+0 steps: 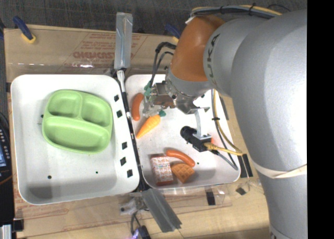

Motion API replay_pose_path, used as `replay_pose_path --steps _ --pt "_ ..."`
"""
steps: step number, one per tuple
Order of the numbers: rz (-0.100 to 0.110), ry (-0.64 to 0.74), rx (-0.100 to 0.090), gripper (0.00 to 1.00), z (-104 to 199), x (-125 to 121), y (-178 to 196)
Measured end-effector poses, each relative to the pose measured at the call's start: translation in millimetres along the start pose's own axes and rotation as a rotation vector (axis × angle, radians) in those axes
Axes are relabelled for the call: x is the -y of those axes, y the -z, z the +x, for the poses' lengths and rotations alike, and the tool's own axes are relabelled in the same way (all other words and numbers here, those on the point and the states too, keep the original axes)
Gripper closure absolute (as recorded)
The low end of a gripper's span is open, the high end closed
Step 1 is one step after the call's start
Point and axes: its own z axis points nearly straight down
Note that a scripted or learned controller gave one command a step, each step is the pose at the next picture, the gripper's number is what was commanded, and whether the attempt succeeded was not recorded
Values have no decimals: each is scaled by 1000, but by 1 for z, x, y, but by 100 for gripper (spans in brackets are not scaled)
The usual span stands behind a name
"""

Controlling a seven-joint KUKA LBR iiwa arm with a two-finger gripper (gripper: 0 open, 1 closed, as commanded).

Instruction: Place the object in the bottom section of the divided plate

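A green divided plate [78, 119] lies in the left bin [31, 180], with two small sections at the top and one long section at the bottom. My gripper [154, 103] hangs low in the right bin [224, 175], just above the thick end of an orange carrot [148, 125]. An orange sausage-like piece [136, 106] lies close to its left, by the bin's wall. The fingers are small and partly hidden by the wrist.
At the front of the right bin lie a red hot dog [180, 156], a waffle piece [183, 172] and a small wrapped packet [161, 169]. A black cable fitting [194, 138] hangs off the arm. A metal divider [125, 107] separates the bins.
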Motion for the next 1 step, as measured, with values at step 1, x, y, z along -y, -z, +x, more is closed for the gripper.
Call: replay_pose_path --steps 1 --pt "0 -6 0 100 71 17 9"
